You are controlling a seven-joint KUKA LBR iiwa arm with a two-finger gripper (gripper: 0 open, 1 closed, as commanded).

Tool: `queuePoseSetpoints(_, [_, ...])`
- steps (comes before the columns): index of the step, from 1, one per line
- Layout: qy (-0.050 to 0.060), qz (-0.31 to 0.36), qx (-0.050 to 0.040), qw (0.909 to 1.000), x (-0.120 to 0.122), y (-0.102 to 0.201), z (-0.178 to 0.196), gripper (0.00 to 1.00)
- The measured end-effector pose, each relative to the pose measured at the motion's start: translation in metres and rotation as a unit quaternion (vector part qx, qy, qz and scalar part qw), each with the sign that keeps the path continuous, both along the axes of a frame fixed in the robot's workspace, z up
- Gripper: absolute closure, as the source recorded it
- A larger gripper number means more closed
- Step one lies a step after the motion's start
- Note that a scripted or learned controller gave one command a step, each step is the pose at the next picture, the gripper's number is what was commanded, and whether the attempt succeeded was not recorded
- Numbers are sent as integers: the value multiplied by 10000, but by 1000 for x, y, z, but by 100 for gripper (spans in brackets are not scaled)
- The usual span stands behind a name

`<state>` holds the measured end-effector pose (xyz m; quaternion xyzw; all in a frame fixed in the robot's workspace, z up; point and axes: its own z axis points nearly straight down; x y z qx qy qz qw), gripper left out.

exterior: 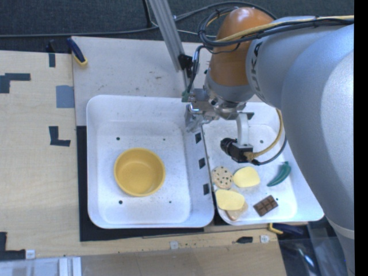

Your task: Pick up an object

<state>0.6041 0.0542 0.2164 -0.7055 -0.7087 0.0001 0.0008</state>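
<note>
Near edge, right bin (305,209): chocolate square (265,205) at 5 o'clock, a yellow piece (229,199) beside it toward 7 o'clock resting over a tan item (236,214). Just beyond: round cookie (222,177), second yellow piece (246,177), green curved item (279,174) at 3 o'clock by the rim.

Left bin (100,154): yellow bowl (140,171) upright, nearer half, toward 7 o'clock.

Farther: pincer (194,118) sits over the divide between the bins, at the far end, about 11 o'clock of the right bin. Finger opening: cannot tell; nothing seen in its grasp. Orange band (236,45) above the wrist. Tabletop (34,154) carries dark tape marks at 9 o'clock.
</note>
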Motion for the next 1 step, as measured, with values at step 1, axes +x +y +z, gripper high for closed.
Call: queuePoseSetpoints(1, [2, -4, -2, 10000, 20, 46, -7, 100])
